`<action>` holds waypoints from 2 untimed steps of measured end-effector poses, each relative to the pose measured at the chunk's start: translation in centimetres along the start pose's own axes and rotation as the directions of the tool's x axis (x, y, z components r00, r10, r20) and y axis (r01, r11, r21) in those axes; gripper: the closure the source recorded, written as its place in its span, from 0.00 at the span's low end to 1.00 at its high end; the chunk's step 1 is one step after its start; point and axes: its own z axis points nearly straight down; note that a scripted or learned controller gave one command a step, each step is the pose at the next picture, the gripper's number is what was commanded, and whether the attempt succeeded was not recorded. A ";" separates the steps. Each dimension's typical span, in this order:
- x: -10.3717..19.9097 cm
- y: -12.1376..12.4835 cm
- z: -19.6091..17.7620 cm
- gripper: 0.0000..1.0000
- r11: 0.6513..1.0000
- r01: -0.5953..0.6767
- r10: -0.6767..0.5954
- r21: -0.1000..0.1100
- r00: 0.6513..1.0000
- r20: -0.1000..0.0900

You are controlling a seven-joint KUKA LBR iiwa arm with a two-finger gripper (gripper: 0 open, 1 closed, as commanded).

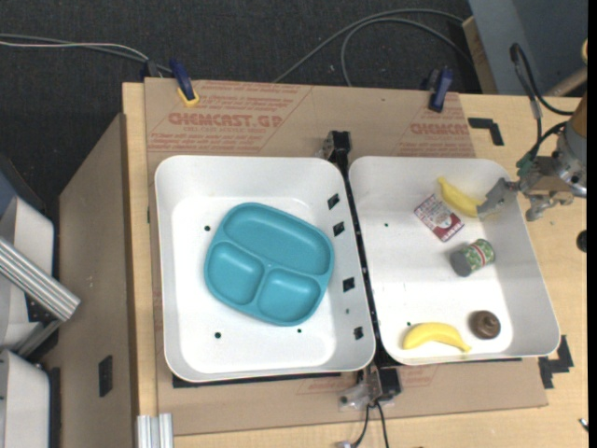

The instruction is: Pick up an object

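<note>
The bench (140,250) carries two white bins side by side; the left bin (177,250) holds a blue tray (269,262) with three wells, lying flat and taking up most of the floor; the right bin (392,278) holds the small things, any of which would serve as the object to pick up. Of those, one banana (435,337) lies near the front edge, curved side down; a second banana (457,197) lies near the back right wall; just left of that one is a red-and-white packet (437,217), flat and turned at an angle; a small can (473,256) lies on its side in the middle right; a brown doughnut (484,324) sits just beside the front banana, apart from it.

The gripper (511,196) hangs at the right rim of the right bin, close to the back banana's right end; whether its jaws stand apart or together I cannot tell, for the fingers blur into the wrist; nothing can be seen between them.

By my judgement the step in hand is the approach, with no object yet taken; the back banana is the nearest candidate; the next move calls for coming in over the rim, centring above that banana across its narrow width, then lowering squarely; the wall so near leaves little room for the outer finger, and the packet close by could be nudged.
</note>
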 end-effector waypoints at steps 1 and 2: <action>0.1 0.3 -0.8 0.00 1.000 0.004 -0.004 -0.014 1.000 0.004; 0.5 0.7 3.5 0.00 1.000 0.005 -0.005 -0.009 1.000 0.002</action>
